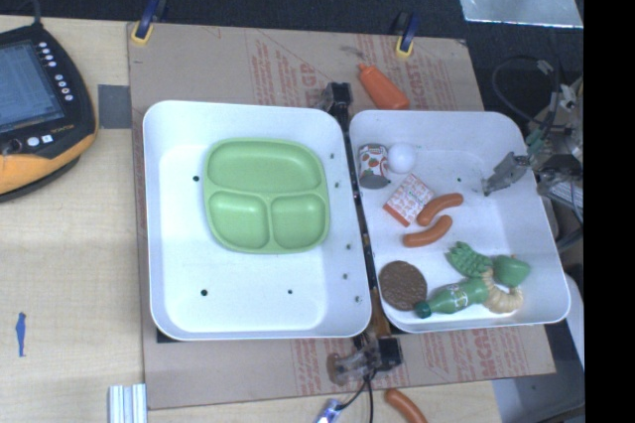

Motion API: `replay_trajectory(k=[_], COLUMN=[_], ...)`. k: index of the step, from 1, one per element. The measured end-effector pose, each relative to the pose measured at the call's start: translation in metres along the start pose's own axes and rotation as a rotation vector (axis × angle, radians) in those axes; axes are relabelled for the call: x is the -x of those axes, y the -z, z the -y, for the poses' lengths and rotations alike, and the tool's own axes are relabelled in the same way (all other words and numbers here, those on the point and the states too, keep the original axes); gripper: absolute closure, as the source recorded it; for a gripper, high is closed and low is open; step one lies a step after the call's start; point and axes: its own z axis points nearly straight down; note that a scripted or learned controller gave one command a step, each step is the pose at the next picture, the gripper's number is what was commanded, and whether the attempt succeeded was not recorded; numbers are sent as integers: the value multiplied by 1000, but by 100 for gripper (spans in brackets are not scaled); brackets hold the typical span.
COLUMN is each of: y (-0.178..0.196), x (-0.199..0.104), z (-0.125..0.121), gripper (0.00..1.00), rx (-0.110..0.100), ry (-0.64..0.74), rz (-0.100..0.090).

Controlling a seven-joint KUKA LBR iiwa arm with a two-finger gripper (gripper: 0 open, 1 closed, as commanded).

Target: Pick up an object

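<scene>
The right white bin (466, 128) holds several small objects. Near its left wall are a small round tin (372, 164), a white ball (402, 156) and a red-and-white box (408, 199). Two orange sausages (440, 207) (427, 234) lie in the middle. Toward the front are a brown disc (402, 282), a green bottle (453, 297), a green leafy toy (470, 260) and a pale ring-shaped piece (506, 302). My gripper (504, 173) hangs at the bin's right side, apart from every object, with nothing seen in it.
The left white bin (179, 212) holds a green divided plate (266, 195). An orange carrot toy (382, 87) lies on the cardboard behind the bins and another orange piece (407, 403) in front. A teach pendant (35, 108) sits far left.
</scene>
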Motion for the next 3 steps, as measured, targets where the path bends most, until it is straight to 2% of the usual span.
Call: replay_trajectory(k=[1, 2, 3], y=[-66, -117, -106], x=[-32, -69, -70], z=[-53, -37, -37], gripper=[0, 0, 100], rx=[-1, 7, 8], ry=[2, 1, 4], rz=[1, 3, 2])
